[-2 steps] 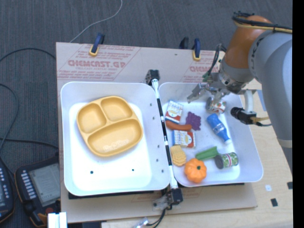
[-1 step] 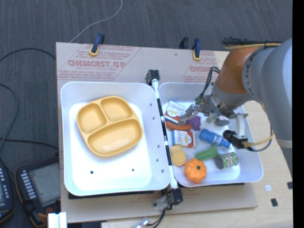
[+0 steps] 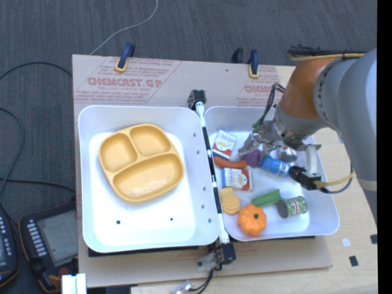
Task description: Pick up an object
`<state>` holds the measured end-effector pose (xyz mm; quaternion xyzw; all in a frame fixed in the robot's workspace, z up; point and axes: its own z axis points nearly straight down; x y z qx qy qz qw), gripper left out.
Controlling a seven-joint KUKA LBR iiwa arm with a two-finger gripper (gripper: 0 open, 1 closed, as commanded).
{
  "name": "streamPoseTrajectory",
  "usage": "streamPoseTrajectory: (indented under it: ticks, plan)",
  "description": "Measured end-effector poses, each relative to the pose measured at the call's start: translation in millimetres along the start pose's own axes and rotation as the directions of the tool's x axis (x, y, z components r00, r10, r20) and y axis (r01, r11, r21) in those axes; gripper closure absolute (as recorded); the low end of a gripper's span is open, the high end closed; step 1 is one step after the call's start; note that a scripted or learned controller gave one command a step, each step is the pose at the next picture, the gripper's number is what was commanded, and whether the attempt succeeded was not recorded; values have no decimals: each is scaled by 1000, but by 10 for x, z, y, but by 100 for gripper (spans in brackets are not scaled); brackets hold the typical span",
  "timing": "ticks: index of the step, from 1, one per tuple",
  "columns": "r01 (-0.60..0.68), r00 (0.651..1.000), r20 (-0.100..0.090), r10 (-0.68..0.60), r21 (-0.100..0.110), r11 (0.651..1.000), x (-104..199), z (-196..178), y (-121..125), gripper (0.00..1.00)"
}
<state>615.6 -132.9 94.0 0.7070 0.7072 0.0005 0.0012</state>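
The right bin (image 3: 324, 222) holds several toy foods. My gripper (image 3: 256, 143) hangs low over its upper middle, just above a purple piece (image 3: 254, 158) and a blue bottle (image 3: 273, 165). A red sausage (image 3: 228, 162) lies to the left of the purple piece. Two small cartons sit nearby, one (image 3: 224, 142) at the bin's upper left and one (image 3: 237, 178) below the sausage. Toward the front lie a round cookie (image 3: 229, 201), an orange pumpkin (image 3: 252, 220), a green pepper (image 3: 266, 197) and a small can (image 3: 293, 206). The wrist hides what lies under it.
The left bin (image 3: 92, 225) holds a yellow divided plate (image 3: 142, 162). A black divider bar (image 3: 207, 158) runs between the bins. A black cable with a plug (image 3: 304, 177) trails from the wrist over the right bin's right side. Clamps hold the board's far edge.
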Motion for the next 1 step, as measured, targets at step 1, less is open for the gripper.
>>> streamPoseTrajectory:
  ticks: [1]
  plan:
    - [2,1000,0,-2,5,1000,604,-1217,-187,100]
